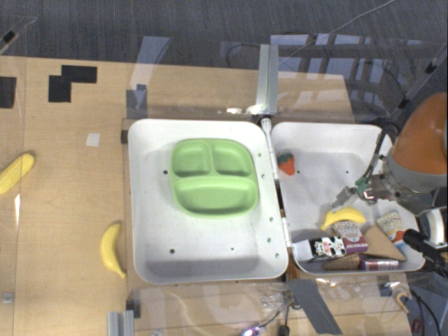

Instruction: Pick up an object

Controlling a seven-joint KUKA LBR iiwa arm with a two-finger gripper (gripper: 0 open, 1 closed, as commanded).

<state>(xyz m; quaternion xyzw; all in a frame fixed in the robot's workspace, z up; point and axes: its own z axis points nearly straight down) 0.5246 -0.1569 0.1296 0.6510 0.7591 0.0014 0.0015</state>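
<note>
You have two shallow white bins side by side on the wooden bench. The left bin [147, 208] holds one thing: a green divided plate [213, 176] with three compartments, lying flat a little above the bin's middle.

The right bin [322, 145] carries the clutter. A small strawberry toy [285, 163], red with a green top, lies by itself close to the left wall, well apart from the rest. Along the near wall you see a heap: a yellow banana [344, 217] sits on top toward the middle, a black-and-white patterned carton [327, 247] lies just below it, a small purple-labelled box [353, 240] touches the carton's right side, a tan wedge-shaped piece [381, 245] leans to the right of that, and a dark red tube [378, 263] lies along the bottom edge. A white packet [389, 224] rests at the right of the heap.

The arm comes in from the right, its orange band [423, 142] over the bin's right wall. The gripper [352, 193] hangs low over the right bin, just above and beside the banana. You cannot tell whether it is spread or closed, and nothing shows clearly between its tips.

Outside the bins, on the bench to the left, a second banana [112, 249] lies near the left bin's outer wall, and a yellow corn cob [15, 173] lies at the far left edge
</note>
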